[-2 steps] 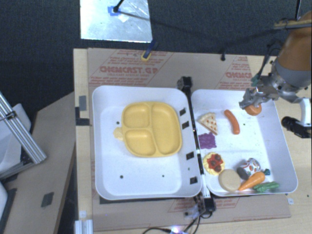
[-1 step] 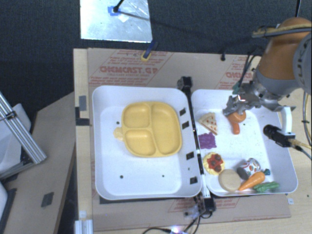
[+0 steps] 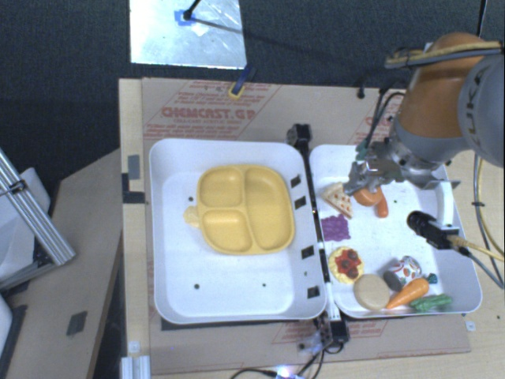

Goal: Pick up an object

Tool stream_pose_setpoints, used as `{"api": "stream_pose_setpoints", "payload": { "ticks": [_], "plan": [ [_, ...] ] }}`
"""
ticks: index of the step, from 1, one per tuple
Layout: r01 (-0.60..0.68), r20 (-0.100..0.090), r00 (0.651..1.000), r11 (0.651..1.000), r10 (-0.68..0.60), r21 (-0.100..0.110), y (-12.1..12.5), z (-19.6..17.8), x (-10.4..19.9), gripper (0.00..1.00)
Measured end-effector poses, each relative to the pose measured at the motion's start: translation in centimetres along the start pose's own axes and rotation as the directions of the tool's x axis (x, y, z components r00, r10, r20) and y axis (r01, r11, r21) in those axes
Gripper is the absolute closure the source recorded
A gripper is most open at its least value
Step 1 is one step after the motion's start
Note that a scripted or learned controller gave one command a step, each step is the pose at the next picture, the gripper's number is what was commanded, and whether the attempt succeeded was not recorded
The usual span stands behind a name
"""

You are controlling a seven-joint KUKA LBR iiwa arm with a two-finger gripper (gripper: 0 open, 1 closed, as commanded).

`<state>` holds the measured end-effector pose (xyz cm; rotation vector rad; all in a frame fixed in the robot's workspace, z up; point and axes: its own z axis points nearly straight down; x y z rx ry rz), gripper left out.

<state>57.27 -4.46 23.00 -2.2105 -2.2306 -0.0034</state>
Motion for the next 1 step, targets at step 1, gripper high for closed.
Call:
{"api": "stream_pose_setpoints", "payload": {
  "ticks": [1],
  "plan": [
    [0.001,0.0,1.0,1.0,-0.001,0.001,-2.55,-0.83,4.58,1.0]
  ]
}}
